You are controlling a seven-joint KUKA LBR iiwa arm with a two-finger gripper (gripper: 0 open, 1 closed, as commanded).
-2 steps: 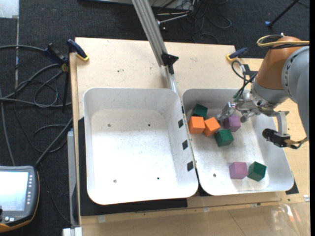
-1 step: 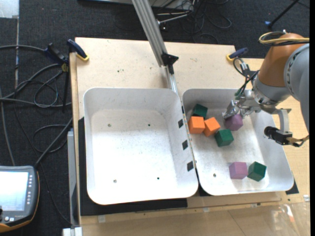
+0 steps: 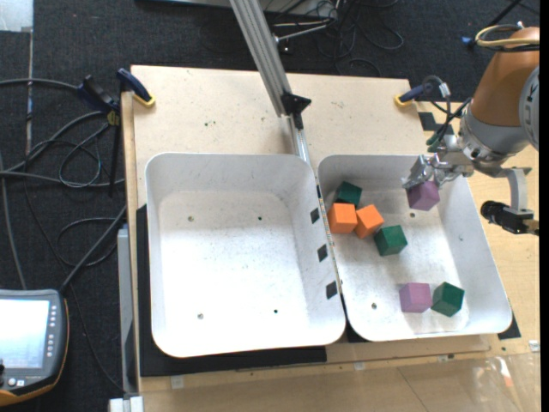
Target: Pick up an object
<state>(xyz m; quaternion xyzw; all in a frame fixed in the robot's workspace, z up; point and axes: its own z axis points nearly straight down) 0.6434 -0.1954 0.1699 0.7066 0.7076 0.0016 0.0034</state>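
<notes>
One purple cube point(image 3: 423, 196) sits clamped between our gripper point(image 3: 422, 181) fingers, raised over the right bin point(image 3: 480, 256), so we judge the pick made; six other blocks lie loose on that bin's floor.
</notes>
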